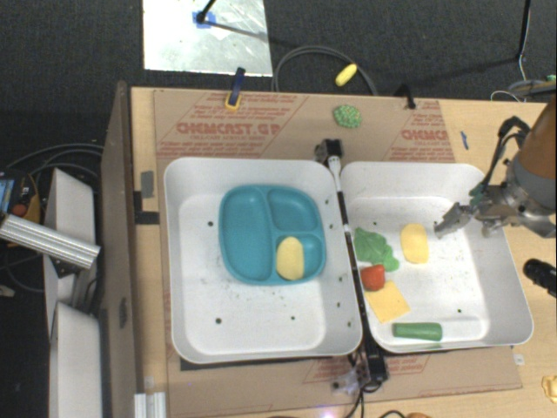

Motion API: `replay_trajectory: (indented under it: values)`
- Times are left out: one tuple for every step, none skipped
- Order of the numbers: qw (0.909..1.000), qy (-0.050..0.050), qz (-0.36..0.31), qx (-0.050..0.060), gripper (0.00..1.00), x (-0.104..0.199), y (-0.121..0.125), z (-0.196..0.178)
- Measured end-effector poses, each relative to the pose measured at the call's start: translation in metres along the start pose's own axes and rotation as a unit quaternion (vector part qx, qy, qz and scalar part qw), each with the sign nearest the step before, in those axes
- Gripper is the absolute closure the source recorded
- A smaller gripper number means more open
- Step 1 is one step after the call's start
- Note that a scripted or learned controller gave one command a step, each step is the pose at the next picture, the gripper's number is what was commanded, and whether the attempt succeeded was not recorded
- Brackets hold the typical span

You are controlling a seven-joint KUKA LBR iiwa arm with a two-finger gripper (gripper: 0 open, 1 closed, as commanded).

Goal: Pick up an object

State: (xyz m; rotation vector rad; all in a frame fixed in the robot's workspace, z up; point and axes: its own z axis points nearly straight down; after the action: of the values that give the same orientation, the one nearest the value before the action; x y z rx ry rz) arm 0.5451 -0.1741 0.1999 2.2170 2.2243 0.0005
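Green stick (pixel 417 329): lying flat at the 6 o'clock edge of the right bin (pixel 509 307), nearest to the camera.
Yellow square slice (pixel 388 302): flat on the bin floor, just at 11 o'clock from the green stick, apart from it.
Red piece (pixel 372 276): touching the 11 o'clock corner of the yellow square slice.
Green leafy piece (pixel 374 247): right at 12 o'clock from the red piece, close to the wall between both bins.
Yellow oblong piece (pixel 415 243): at 3 o'clock from the green leafy piece, just beside it; near the middle of the right bin.
Gripper (pixel 452 217): above the right bin at its 2 o'clock part, reaching in from 3 o'clock; nothing visible between the fingers; opened or clenched, impossible to tell from here.
Left bin (pixel 196 320): bearing a teal divided plate (pixel 252 233).
Yellow egg-shaped piece (pixel 290 258): lying in the plate's 4 o'clock compartment.
Green round thing (pixel 347 116): outside both bins, on the cardboard at 12 o'clock.
Yellow small thing (pixel 346 75): farther at 12 o'clock, on the dark floor.
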Motion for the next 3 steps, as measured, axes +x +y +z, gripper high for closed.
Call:
replay_trajectory:
  values:
    - [1.0, 0.001, -0.003, 0.002, 0.0, 0.034, 0.042, 0.099]
    - [1.0, -0.002, 0.003, -0.002, 0.0, -0.024, 0.044, 0.054]
    - [1.0, 0.001, -0.005, -0.005, 0.0, 0.063, 0.055, -0.025]
